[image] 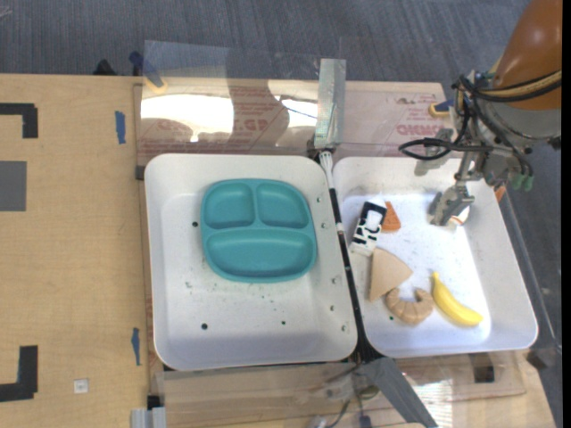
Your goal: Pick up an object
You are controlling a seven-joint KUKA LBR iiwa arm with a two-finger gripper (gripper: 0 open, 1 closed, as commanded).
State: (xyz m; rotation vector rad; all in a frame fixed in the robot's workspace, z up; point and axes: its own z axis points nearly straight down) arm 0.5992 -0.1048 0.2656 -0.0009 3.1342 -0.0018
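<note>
- I see the gripper (pixel 451 209) hanging over the far right part of the right bin (pixel 500 328), with the arm (pixel 526 52) coming in from the right.
- I cannot tell how the fingers stand; nothing shows between them.
- In the right bin I count a yellow banana (pixel 456 301) near the front, lying at a slant, and a brown croissant (pixel 409 306) just beside it on its left.
- A tan wedge (pixel 386 272) lies just behind the croissant.
- A black-and-white card (pixel 368 226) and a small orange piece (pixel 391 218) lie against the bin's left side, well apart from the gripper.
- The left bin (pixel 178 328) holds a teal divided plate (pixel 259 230), flat, toward the back.
- Both bins sit side by side on the table (pixel 62 266).
</note>
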